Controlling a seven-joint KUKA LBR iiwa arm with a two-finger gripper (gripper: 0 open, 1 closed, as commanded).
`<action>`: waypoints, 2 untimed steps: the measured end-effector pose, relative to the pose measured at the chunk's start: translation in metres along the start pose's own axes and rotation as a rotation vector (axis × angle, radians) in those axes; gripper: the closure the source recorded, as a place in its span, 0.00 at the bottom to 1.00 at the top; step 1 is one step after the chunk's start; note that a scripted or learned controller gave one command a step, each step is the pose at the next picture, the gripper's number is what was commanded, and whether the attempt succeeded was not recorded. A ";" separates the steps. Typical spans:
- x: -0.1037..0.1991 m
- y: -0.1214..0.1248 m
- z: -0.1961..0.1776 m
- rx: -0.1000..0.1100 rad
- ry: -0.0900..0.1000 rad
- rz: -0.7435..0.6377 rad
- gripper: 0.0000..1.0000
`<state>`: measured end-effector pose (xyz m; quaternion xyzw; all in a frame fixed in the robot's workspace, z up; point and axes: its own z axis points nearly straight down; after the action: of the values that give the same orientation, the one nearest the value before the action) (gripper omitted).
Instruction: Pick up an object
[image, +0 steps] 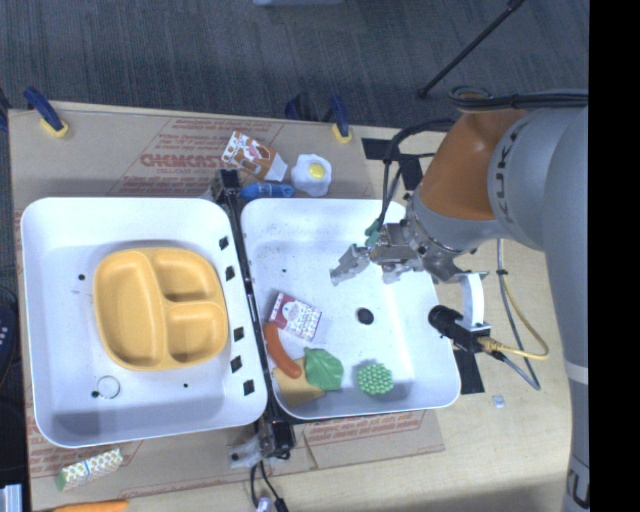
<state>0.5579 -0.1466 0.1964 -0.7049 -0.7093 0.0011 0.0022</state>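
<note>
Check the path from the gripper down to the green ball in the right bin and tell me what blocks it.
Nothing visible blocks it. The gripper hangs over bare floor in the upper part of the right bin. The green ball lies near the bin's front wall, with the green leaf beside it, not in between.
</note>
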 end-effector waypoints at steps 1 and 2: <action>0.051 -0.028 0.105 -0.002 -0.003 -0.173 0.00; 0.047 -0.027 0.105 -0.003 -0.002 -0.109 0.00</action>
<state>0.5300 -0.0993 0.0915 -0.6653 -0.7466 0.0007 0.0006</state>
